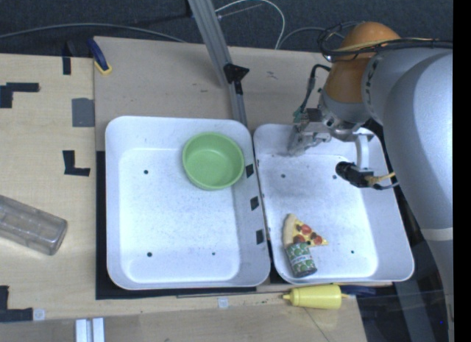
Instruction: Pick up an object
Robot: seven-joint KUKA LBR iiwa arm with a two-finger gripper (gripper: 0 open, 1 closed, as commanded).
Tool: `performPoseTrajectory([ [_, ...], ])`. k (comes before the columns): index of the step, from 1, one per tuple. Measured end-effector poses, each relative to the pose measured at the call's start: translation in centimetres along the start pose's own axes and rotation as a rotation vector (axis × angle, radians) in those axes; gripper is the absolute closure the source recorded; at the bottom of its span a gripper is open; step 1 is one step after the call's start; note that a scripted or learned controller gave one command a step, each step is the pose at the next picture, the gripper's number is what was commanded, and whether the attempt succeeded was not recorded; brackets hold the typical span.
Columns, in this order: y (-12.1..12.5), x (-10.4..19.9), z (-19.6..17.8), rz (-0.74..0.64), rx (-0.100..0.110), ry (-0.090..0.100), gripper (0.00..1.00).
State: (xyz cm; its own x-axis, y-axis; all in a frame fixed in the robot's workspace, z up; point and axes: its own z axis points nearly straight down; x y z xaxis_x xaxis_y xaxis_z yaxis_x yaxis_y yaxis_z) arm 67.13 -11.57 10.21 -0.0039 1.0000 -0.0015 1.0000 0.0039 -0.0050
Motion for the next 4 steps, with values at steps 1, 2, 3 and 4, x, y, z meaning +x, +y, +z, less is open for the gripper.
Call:
performPoseTrajectory([
  [1, 0.1, -0.2, -4.3, 0.003, -0.008, 0.001, 1.0],
  [2, 0.3, -0.3, -8.6, 0.002, -0.009, 0.001, 1.0],
  [3, 0.3, -0.1, -12.9, 0.002, -0.009, 0.001, 1.0],
  [4, -1.7, 4.2, -12.1, -0.001, -0.002, 0.002, 1.0],
])
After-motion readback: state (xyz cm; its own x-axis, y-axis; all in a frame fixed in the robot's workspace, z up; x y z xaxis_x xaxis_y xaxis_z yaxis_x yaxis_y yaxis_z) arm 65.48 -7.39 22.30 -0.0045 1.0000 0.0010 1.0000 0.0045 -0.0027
